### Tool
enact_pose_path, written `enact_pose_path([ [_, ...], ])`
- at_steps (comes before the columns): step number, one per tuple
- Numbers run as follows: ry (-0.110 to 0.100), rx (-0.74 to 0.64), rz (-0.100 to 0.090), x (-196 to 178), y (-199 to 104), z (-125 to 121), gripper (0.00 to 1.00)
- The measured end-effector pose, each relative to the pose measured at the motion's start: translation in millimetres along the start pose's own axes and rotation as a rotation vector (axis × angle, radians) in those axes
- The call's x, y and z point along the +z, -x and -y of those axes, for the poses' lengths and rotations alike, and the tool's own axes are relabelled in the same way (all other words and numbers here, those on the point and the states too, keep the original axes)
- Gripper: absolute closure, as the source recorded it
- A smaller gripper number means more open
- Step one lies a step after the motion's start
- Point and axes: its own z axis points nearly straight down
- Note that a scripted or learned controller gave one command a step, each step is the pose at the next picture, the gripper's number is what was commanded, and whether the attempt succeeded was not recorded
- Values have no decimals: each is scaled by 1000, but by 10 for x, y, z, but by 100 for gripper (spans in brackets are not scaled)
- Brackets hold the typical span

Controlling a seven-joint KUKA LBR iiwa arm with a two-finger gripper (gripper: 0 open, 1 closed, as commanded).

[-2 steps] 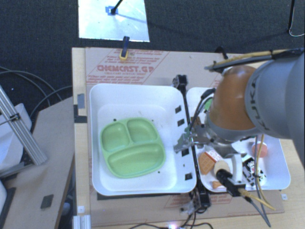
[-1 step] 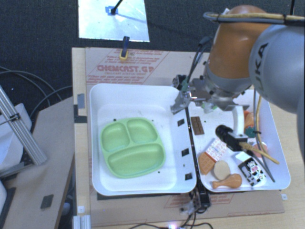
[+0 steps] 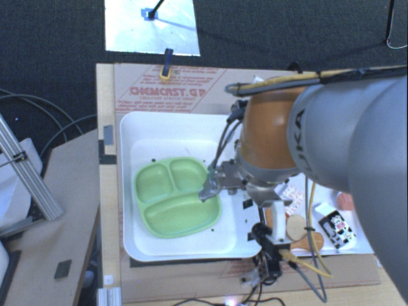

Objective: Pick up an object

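Left to right, taking the left bin (image 3: 127, 171) as reference: a green divided plate (image 3: 172, 199) with three compartments lies flat in it, filling most of the floor, closer to the bin's near and left walls than to its far wall. The gripper (image 3: 209, 191) is at the plate's right rim, about where the upper-right compartment meets the large lower one; it looks to be touching or just above the rim, I can't tell which. Whether it's spread or pinched is not readable either: the tip is a small grey blur under the orange band (image 3: 271, 136), so I won't call a grasp. Risks, as judgement: the plate is broad, shallow and smooth, so the rim is the only thing to pinch; a bite off the edge likely slips or just tips the plate up. A grip at one side means the far side hangs and may drag on the bin floor or catch the left wall while lifting. If the tip lands on the flat of a compartment it will push down and close on nothing. Further right, the right bin (image 3: 357, 250) is mostly hidden by the arm (image 3: 357, 139); a few small items show there, including a black-and-white toy (image 3: 336, 227) and a tan piece (image 3: 296, 227), well apart from the gripper.
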Motion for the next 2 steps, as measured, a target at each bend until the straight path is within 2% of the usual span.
enact_pose_path([
  [1,12,17,6,162,923,-516,0],
  [2,6,-1,-2,299,132,-16,0],
])
